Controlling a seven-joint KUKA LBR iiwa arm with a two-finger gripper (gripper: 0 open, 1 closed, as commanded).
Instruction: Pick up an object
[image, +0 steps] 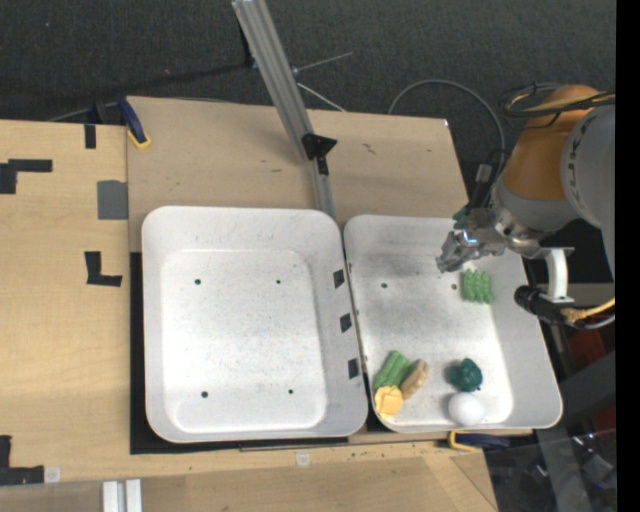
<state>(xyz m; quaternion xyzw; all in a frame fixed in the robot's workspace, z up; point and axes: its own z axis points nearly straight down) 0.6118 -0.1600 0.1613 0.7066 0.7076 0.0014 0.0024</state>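
Over the right-hand shallow white bin (400, 250), the claw (455, 250) hangs low near the far wall, and whether it is clenched or released I cannot tell (too blurred from here). Just beside it, toward the near side, lies a small green ridged block (477, 288), apart from the claw. Down at the near end sit a green-and-yellow corn-like toy (396, 380), a dark green lumpy piece (465, 375) and a white ball (465, 408). The left white bin (160, 300) rests alongside on the wooden worktop (60, 330).
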